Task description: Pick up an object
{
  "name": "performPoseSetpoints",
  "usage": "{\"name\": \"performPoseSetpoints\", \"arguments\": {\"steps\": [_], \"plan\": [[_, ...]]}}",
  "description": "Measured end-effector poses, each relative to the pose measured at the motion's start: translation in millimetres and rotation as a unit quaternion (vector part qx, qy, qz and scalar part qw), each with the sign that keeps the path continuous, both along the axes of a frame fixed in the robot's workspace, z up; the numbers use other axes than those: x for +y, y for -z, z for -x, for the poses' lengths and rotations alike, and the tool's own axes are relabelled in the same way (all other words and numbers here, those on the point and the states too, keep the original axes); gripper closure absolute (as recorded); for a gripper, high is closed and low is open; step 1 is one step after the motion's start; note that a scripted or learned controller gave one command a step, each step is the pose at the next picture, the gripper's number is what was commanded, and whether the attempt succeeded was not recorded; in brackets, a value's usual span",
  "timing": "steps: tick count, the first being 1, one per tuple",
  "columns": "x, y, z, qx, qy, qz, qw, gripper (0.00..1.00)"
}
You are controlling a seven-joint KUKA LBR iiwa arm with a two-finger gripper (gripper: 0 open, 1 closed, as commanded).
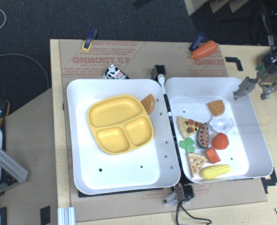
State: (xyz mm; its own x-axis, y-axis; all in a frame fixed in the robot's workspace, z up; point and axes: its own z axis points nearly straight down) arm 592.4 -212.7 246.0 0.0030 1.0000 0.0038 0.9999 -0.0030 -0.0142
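A: Where does the gripper (254, 90) sit?

B: At the far right edge of the right bin (251, 121), up near its back corner. Two grey fingers (242, 88) splay apart, so the jaws stand wide with nothing between them.

A: And the things it could pick?

B: All lie in the right bin, below and to the left of the jaws. Nearest is a brown toast-like piece (216, 108), apart from the fingers, with bare bin floor between. Just below it is a clear, whitish object (221, 124), then a red tomato (220, 141) and a small orange-red block (212, 155). A watermelon slice (203, 135) stands beside the tomato, a pizza slice (188, 125) to its left, a green leafy piece (188, 145) under that. Along the front wall lie a second pizza wedge (196, 162) and a yellow corn cob (215, 171).

A: The left bin (115, 172)?

B: It bears a yellow divided plate (120, 123), with a brown piece (148, 104) touching the plate's upper right rim. A carrot (204, 49) lies on the bench behind the bins, well apart from the jaws.
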Motion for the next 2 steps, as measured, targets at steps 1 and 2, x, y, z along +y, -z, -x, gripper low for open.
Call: {"name": "performPoseSetpoints", "arguments": {"steps": [1, 2], "plan": [[0.7, -7.9, -2.6, -0.007, -0.002, 0.0017, 1.0, 0.0], [3.6, 39.4, 6.3, -0.004, -0.001, 0.0008, 1.0, 0.0]]}}
